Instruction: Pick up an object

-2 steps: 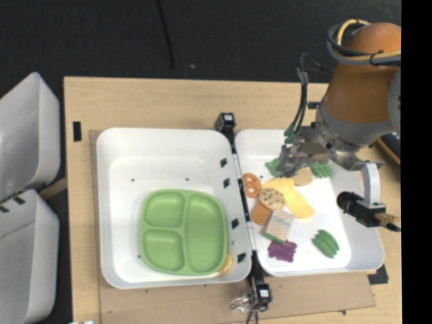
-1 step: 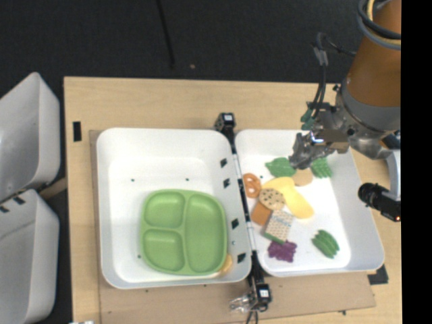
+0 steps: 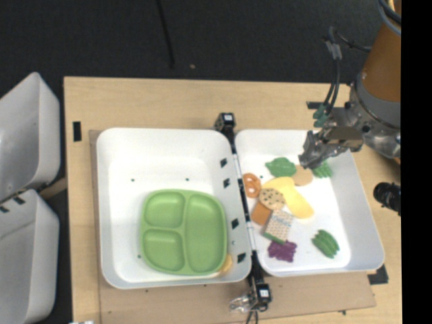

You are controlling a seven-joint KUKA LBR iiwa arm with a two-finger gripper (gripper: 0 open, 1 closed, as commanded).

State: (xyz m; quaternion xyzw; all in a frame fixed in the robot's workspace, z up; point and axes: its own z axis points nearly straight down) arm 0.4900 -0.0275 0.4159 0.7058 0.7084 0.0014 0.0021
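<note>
The tabletop [image 3: 81, 181] carries two white bins. The left bin [image 3: 128, 154] holds a green tray [image 3: 183, 232]. In the right bin [image 3: 354, 228] toy foods [image 3: 287, 198] cluster left; the gripper [image 3: 312, 155] hangs at its far side.

A light wooden bench [image 3: 148, 103] carries two shallow white bins, touching along a middle seam. The left bin [image 3: 115, 181] holds a green divided tray [image 3: 183, 231]. The right bin [image 3: 351, 228] holds a heap of small toy foods. Small black clips [image 3: 225, 121] sit at both ends of the seam.
</note>
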